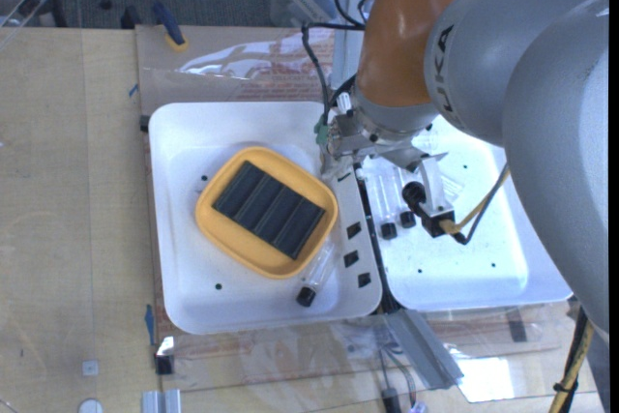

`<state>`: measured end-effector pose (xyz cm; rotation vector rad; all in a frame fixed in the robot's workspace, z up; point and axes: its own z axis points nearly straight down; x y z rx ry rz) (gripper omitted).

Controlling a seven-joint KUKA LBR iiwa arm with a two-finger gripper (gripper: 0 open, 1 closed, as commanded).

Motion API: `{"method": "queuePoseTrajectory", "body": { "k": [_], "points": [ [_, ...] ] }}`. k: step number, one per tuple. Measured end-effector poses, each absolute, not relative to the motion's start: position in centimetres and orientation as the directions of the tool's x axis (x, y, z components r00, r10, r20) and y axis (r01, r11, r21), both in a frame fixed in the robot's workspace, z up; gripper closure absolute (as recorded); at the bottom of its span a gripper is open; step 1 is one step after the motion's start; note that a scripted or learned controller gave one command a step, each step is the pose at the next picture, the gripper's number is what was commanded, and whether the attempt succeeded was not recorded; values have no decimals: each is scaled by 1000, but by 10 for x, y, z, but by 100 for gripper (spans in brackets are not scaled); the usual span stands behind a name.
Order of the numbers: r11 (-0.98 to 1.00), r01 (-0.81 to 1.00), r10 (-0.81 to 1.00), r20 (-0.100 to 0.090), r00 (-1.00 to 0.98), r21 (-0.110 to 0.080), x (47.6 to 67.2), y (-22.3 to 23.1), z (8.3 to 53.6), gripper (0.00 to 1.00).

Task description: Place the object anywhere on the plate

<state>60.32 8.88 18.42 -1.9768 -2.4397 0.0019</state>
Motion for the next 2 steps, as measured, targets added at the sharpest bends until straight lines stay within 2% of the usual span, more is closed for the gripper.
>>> {"method": "queuePoseTrajectory", "body": {
  "k": [1,2],
  "points": [
    [474,880,880,2,-474,-3,588,101,161,100],
    [474,881,881,2,-474,-2,588,101,161,0]
  ]
}}
